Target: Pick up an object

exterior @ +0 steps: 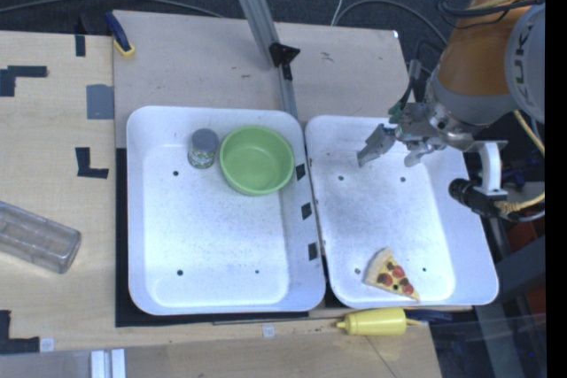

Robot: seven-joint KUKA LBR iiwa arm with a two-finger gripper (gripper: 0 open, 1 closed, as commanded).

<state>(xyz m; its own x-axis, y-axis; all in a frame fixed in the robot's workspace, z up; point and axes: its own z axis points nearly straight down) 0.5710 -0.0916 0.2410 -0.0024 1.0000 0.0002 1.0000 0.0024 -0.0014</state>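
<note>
**Q:** What does the figure show, and where does the claw stand?

**A:** Two white bins side by side on the surface. The claw hangs over the far end of the right bin, its two fingers spread apart with nothing between them.

**Q:** Which thing is the likely target?

**A:** By position, probably the pizza slice, lying flat near the front of the same bin, well apart from the claw. The left bin holds a green bowl with a small jar just beside it. A yellow bottle lies outside, along the front edge of the right bin.

**Q:** How should the slice handle?

**A:** It looks like a toy: light, thin, probably stiff plastic or foam, not fragile. Lying flat, it gives the fingers little height, so they may slide over it. Closing across the narrower middle, between the two long straight sides, seems the surest hold; the crust end is wider.
</note>
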